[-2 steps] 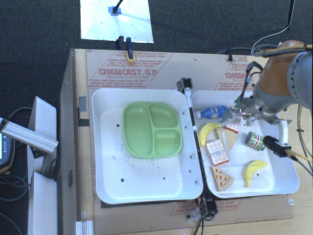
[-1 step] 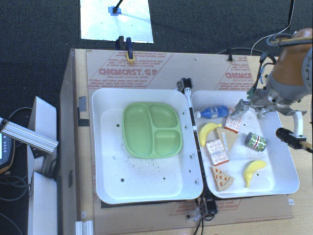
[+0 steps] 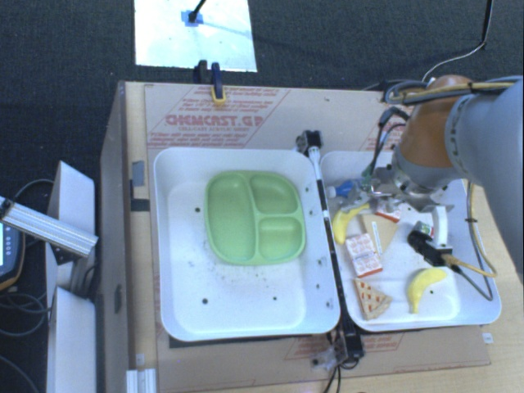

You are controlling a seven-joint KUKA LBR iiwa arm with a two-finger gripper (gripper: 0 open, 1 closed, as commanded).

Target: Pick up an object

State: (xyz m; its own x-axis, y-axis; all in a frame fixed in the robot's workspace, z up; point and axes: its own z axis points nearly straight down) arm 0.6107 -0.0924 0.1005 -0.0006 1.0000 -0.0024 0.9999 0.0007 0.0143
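1. Printed in red on the counter (image 3: 131,244) sheet, upper centre: "CHEMCAST GP".
2. Lower right, in right bin (image 3: 483,305): banana (image 3: 426,286), long axis diagonal, tip lower left.
3. Gripper (image 3: 391,193) upper right.

You see two white bins (image 3: 176,219) of smooth, faintly glossy plastic. The green divided plate (image 3: 254,218) looks like matt plastic. The bench top (image 3: 246,113) reads as printed brown cardboard, and the floor (image 3: 65,47) as dark, rough carpet. The arm (image 3: 483,129) has smooth grey casing with a glossy orange band (image 3: 426,133).
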